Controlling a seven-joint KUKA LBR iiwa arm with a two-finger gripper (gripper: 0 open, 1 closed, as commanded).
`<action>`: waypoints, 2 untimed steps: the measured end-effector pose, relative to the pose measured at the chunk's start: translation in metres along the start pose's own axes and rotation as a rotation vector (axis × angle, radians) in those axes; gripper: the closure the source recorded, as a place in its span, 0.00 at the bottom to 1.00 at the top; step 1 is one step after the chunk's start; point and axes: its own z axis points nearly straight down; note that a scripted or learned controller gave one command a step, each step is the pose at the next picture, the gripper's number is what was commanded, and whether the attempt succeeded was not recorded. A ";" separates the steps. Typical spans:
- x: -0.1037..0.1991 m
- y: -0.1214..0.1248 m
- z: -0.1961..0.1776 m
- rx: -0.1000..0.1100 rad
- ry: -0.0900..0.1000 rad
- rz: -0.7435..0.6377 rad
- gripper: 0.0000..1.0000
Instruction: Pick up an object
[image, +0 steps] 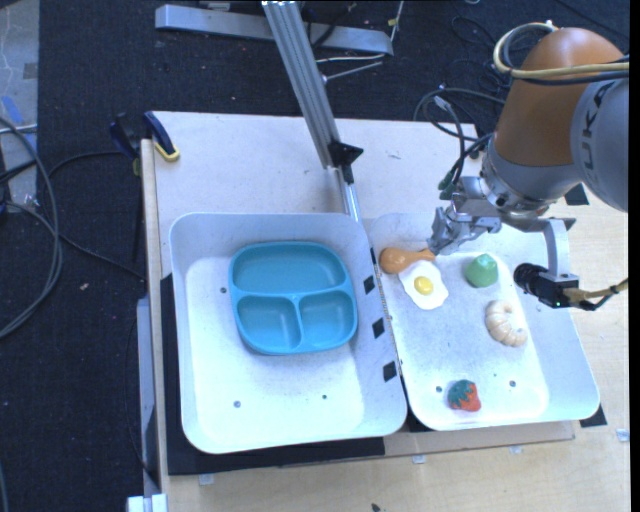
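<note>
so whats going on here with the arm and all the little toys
A grey KUKA arm reaches in from the right, its gripper low at the far end of the right bin, close to a toy drumstick and a fried egg. Nothing can be seen held between the fingers. A green piece, a croissant and a red and green toy also lie in that bin. The left bin holds a blue divided plate.

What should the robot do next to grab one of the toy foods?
Probably lower the end effector a little toward the drumstick, which lies just below and left of it in the right bin. The end effector hovers above the bin's far end and no toy shows between its fingers. The fried egg beside the drumstick looks flatter and likely harder to grip.
</note>
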 end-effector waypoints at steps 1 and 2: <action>0.053 0.001 0.000 0.000 -0.001 0.000 1.00; 0.108 -0.014 0.000 0.002 0.000 -0.001 1.00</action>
